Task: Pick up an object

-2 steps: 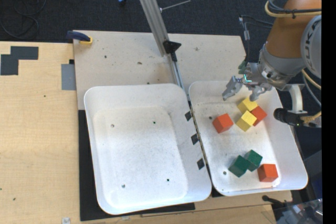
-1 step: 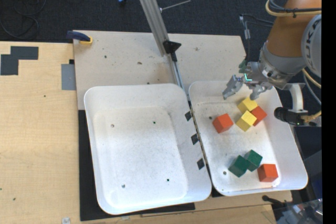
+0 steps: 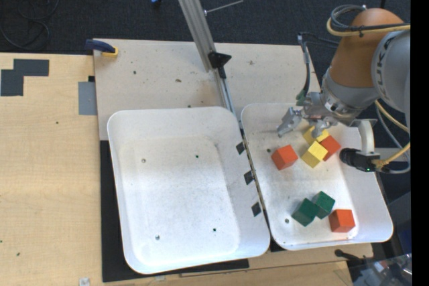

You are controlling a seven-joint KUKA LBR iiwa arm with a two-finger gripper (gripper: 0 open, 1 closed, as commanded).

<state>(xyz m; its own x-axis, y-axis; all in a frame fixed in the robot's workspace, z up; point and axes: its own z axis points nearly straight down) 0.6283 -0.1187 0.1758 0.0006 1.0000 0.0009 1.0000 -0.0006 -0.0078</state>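
The bench [image 3: 167, 77] is a flat, pale board with a speckled, matte face; it carries two shallow white bins of smooth moulded plastic with rounded corners. The left bin [image 3: 134, 130] holds no blocks. The right bin [image 3: 258, 117] holds every candidate object: small cubes with flat faces and sharp edges, probably painted wood or hard foam. By judgement they are light, rigid, not fragile and moderately slick, so a pinch across two opposite flat faces should hold. An orange cube [image 3: 284, 157] lies alone near the bin's middle and offers the clearest access. Two yellow cubes [image 3: 314, 153] and a second orange cube [image 3: 330, 145] touch one another toward the right wall. Two green cubes [image 3: 314, 207] and a third orange cube [image 3: 342, 220] sit near the front right corner. The gripper [image 3: 301, 118] hangs over the bin's far edge with its fingers spread apart, holding nothing.
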